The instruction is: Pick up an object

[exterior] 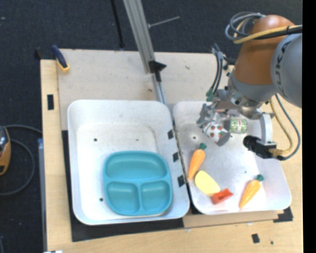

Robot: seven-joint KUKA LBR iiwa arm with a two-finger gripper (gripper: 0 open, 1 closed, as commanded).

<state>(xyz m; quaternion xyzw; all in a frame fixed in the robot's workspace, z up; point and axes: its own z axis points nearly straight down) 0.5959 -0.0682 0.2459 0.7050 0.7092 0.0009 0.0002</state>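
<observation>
**K:** Target looks like the small white object with red and green marks (217,131), right under the gripper (219,124), in the back half of the right bin (284,194). That's my read; nothing else sits that close to the tool.

**M:** Is it held?

**K:** Can't tell. Wrist and cabling cover the tip, so tool state is unreadable. Object looks to be touching or just under the tool, nothing more certain than that.

**M:** Neighbours?

**K:** All referenced to the white object. Greenish can-like item (238,124) just beside it, toward the arm. Carrot (196,162) near, toward the front of the bin, next to the wall between the bins. Yellow piece (206,183) and red piece (221,196) further front. Second carrot (250,192) well apart, front corner on the arm's side. Teal divided tray (138,183) away in the left bin (89,115).

**M:** Advice for the step?

**K:** Centre on the white object, not the can; those two are tight, and a skewed approach would likely nudge one into the other. Come straight down, close fully, lift slowly, and confirm the object clears the bin floor before calling it a pick.
</observation>
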